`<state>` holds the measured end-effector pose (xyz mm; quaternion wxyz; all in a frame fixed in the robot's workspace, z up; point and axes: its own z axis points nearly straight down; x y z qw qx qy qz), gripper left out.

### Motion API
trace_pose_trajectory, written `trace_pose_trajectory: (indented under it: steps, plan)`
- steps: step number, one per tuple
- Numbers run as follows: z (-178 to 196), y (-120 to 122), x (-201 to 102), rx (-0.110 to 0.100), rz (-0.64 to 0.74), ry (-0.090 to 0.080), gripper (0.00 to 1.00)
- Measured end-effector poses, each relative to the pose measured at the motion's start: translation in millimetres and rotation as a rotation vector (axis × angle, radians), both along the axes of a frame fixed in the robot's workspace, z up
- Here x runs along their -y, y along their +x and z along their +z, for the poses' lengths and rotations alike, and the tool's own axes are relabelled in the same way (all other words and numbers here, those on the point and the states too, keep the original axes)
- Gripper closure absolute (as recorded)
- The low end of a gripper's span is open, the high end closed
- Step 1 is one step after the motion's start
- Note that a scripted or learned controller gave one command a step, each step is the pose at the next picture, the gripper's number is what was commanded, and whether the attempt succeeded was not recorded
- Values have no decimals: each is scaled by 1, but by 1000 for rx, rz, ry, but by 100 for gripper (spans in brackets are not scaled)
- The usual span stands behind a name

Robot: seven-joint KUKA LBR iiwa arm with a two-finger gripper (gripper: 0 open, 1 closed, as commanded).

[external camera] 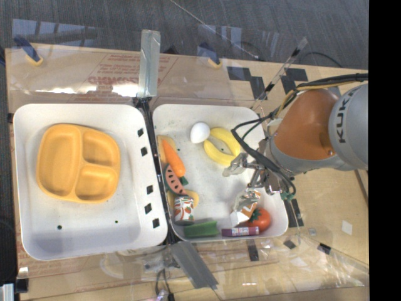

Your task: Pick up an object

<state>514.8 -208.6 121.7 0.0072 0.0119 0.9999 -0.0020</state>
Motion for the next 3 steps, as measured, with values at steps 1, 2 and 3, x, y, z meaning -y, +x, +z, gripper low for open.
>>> trace_pose_trajectory:
  steps: [1,2,3]
  plan:
    - [-27,38,-6,-7,-164,3,0]
    - [-28,88,-36,-11,-198,6,0]
    - [-17,89,-37,-8,-191,4,100]
